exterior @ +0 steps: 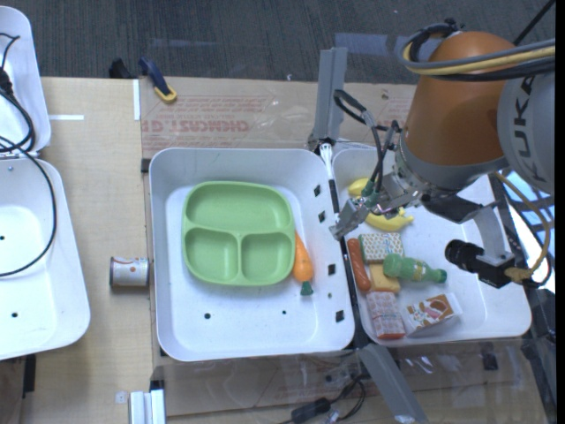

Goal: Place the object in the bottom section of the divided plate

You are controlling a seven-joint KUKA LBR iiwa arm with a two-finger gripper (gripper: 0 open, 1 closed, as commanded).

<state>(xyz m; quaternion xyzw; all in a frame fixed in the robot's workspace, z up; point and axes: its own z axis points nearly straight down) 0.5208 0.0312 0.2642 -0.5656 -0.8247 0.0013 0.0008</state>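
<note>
A green divided plate [189,208] lies in the left bin [238,334], with one wide section at the back and two smaller sections toward the front. All its sections look bare. An orange carrot [302,257] with a green top lies in the bin against the plate's right rim. My gripper [352,216] hangs over the left edge of the right bin [494,321], just above a yellow banana [389,220] and a red sausage [357,265]. I see nothing held in it.
The right bin also holds a green bottle [413,270], a cracker sandwich [381,246], a yellow wedge [385,280], a red packet [386,314] and a small carton [433,312]. A small can [130,272] lies on the bench left of the bins. The bins' shared wall [340,263] runs below the gripper.
</note>
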